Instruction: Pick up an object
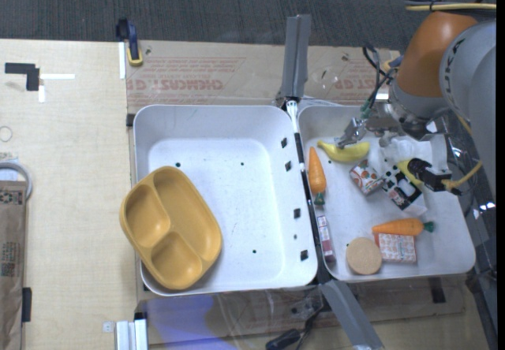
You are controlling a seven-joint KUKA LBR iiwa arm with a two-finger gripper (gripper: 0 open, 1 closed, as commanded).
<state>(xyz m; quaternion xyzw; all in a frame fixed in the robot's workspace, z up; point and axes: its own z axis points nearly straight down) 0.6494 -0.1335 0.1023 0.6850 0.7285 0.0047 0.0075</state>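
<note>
The right bin [454,250] holds several small objects. A yellow banana [344,153] lies near its back left, and my gripper [349,134] hangs just above the banana's far end, close to it or touching it. An orange carrot [316,172] stands lengthwise along the left wall. A second carrot [401,226] lies toward the front right. Between them sit a small red-and-white box [365,178] and a black, white and yellow item [406,180]. A tan round disc [364,255] and a red packet [396,247] rest at the front.
The left bin [237,135] carries a yellow divided plate [170,227] over its front left corner. A grey divider post [296,57] rises between the bins at the back. Cardboard lies behind the bins. The grey arm with its orange band [430,53] fills the upper right.
</note>
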